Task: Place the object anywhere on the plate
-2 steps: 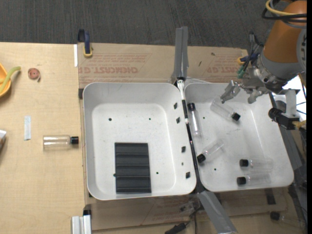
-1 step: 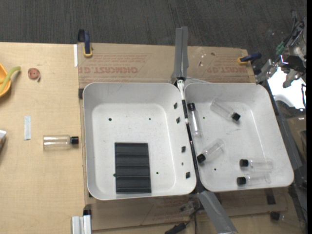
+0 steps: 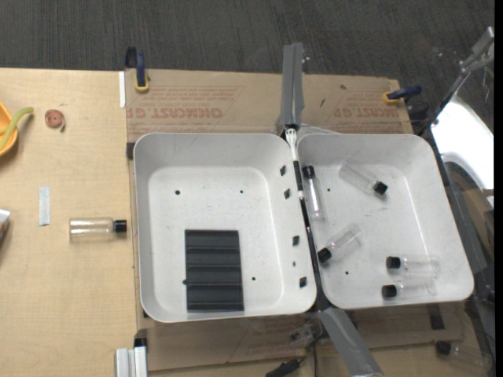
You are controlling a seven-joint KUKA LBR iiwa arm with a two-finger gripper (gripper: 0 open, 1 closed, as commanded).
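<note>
White bins sit side by side on brown cardboard (image 3: pixel 204 104), and we cannot tell how the claw stands, wide or narrow, so we place things by the right side from which its arm reaches in. The right bin (image 3: pixel 452 210), on the arm's side, holds five clear vials with black caps. A long vial (image 3: pixel 313 195) lies along that bin's left wall, cap toward the far rim. A second vial (image 3: pixel 361 177) lies tilted near the far part of the floor. A third vial (image 3: pixel 339 243) lies slantwise near the middle, its cap close to the left wall. The fourth vial (image 3: pixel 415 266) and fifth vial (image 3: pixel 410 290) lie near each other by the near right corner, caps pointing left. The left bin (image 3: pixel 141 210), away from the arm, holds the black ribbed plate (image 3: pixel 213 271), flat on the floor near the front rim. All five vials are well apart from the plate, across the walls where the bins meet. Out on the wooden bench (image 3: pixel 71 305), farthest from the arm, a sixth vial (image 3: pixel 96 227) lies on its side, with a pink disc (image 3: pixel 53 118) and a white strip (image 3: pixel 44 206) near it. A blue clamp (image 3: pixel 404 94) grips the cardboard's far right corner.
</note>
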